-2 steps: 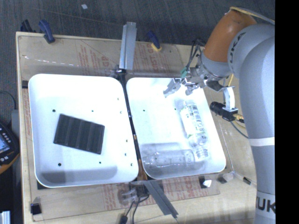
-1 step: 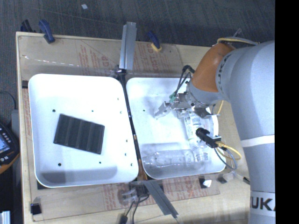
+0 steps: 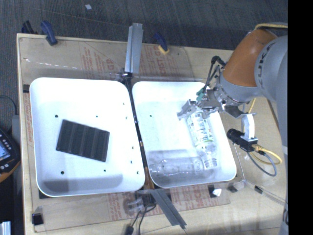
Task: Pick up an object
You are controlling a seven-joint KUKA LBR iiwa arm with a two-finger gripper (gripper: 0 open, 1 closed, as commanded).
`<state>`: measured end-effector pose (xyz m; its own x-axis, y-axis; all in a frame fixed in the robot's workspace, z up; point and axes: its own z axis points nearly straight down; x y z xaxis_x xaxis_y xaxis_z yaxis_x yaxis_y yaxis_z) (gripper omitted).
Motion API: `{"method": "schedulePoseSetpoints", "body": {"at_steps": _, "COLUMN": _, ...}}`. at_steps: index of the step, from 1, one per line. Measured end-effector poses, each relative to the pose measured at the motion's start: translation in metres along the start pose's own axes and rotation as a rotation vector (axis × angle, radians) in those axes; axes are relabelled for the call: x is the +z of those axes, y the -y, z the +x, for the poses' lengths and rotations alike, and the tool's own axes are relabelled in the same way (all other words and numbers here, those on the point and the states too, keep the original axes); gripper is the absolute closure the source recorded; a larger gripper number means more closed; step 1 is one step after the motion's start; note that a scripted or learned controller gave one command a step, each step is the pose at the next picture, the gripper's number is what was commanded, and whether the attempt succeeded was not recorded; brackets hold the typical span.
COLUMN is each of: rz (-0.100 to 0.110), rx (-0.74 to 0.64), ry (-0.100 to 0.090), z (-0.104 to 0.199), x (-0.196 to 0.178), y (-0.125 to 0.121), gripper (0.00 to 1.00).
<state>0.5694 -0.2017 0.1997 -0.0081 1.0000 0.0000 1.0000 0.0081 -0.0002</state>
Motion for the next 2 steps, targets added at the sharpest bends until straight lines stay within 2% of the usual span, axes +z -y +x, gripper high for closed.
{"method": "schedulePoseSetpoints", "body": {"at_steps": 1, "rz": 0.006, "rx": -0.006, "ry": -0.001, "z": -0.007, "x": 0.068, "y": -0.012, "gripper": 0.0}}
{"method": "schedulePoseSetpoints", "body": {"at_steps": 2, "rz": 0.003, "rx": -0.02, "ry": -0.002, "z": -0.007, "x": 0.017, "y": 0.017, "gripper": 0.0}}
